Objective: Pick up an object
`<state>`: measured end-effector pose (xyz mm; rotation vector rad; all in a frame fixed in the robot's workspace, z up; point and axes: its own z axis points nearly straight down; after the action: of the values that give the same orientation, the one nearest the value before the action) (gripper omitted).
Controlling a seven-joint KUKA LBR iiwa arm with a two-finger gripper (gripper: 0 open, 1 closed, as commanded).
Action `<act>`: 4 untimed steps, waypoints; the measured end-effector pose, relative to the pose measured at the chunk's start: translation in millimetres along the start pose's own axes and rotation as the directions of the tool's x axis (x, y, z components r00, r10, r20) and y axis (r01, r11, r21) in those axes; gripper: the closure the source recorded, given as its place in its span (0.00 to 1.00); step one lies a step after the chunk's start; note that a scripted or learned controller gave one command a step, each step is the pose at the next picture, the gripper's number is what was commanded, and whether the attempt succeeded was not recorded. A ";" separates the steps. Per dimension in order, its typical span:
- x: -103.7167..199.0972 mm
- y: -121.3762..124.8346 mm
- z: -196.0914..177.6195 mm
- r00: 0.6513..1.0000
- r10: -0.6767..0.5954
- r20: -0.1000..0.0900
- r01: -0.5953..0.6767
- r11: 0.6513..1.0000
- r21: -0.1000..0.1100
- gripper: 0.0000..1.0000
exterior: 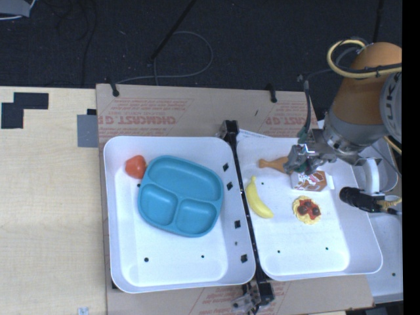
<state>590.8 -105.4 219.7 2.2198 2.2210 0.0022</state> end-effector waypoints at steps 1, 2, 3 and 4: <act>-1.4 0.4 -33.3 1.000 0.001 0.000 -0.001 1.000 0.001 1.00; 51.6 -6.4 -37.4 1.000 -0.003 -0.002 0.003 1.000 0.006 1.00; 95.0 -17.7 -21.5 1.000 -0.002 -0.001 0.002 1.000 0.007 1.00; 146.4 -17.8 -23.7 1.000 -0.003 -0.001 0.003 1.000 0.006 1.00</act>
<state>572.9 41.0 243.4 2.2196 2.2280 -0.0026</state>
